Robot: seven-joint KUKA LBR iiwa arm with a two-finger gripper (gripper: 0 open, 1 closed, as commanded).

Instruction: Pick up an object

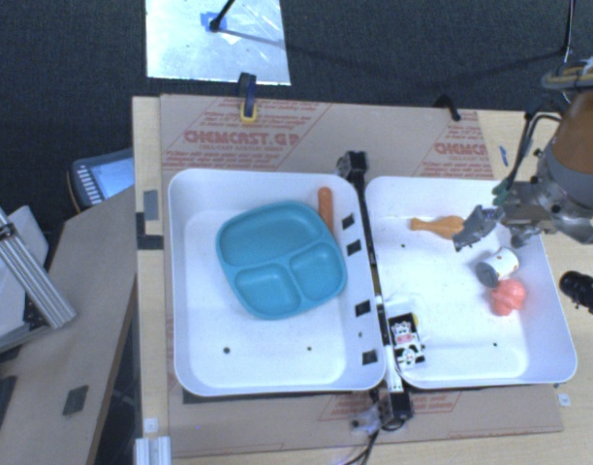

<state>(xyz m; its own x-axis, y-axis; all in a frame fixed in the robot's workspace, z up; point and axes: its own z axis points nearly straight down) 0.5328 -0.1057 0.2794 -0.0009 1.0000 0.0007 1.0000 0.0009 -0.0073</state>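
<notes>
Dark carpet surrounds a tan bench [103,260] on which a brown board printed with red lettering [277,129] carries two shallow white bins side by side. A shiny square sheet [217,27] lies on the carpet beyond the board.

Next in size, the left bin [195,289] holds a blue divided plate [280,258] with three compartments, lying flat near the bin's middle. An orange stick-shaped item [325,204] lies just past the plate's far right corner, near the divider between the bins.

On the other side, the right bin [442,347] has the grey arm [573,177] reaching in from the right, its orange band above the wrist. The gripper [474,228] hangs low over the far part of this bin; whether its jaws are apart or together cannot be told from this angle, and nothing is visibly between them.

Smaller things sit in the right bin. An orange-yellow toy with a thin handle [438,225] lies just left of the gripper. A white and grey cylinder [496,265] rests below the gripper, and a pink lumpy object [507,296] lies touching or just beside it on the near side. A small black-and-white patterned item [404,341] sits at the near left corner, against the divider
</notes>
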